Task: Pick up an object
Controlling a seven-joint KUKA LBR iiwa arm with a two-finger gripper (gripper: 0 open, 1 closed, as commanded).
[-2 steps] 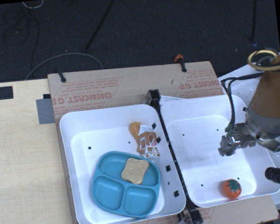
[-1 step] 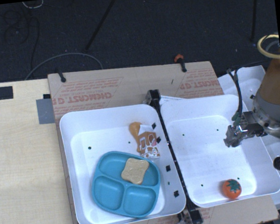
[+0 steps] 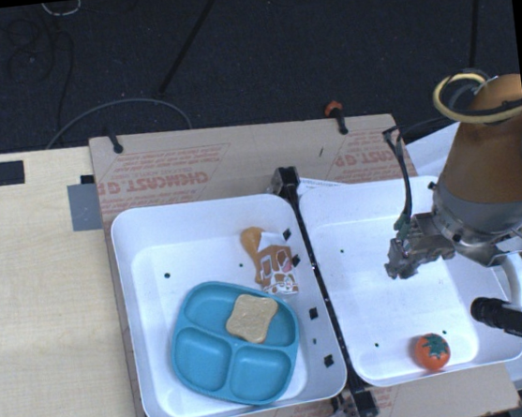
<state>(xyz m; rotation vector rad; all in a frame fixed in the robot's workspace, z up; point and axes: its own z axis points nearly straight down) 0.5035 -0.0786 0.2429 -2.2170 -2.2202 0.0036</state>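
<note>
My gripper (image 3: 402, 261) hangs over the middle of the right bin (image 3: 359, 238), its dark fingers pointing left and down with nothing visible between them. A red-orange tomato-like ball (image 3: 431, 351) with a green top lies near the right bin's front edge, below and slightly right of the gripper. In the left bin (image 3: 144, 255) a blue divided plate (image 3: 213, 360) carries a tan toast slice (image 3: 252, 317). Behind the plate lie a small brown-and-white packet (image 3: 275, 271) and an orange-brown piece (image 3: 252, 243).
A black divider (image 3: 312, 281) runs between the two bins. Cardboard (image 3: 199, 168) lies under and behind the bins. A pale wooden bench top (image 3: 39, 324) extends to the left.
</note>
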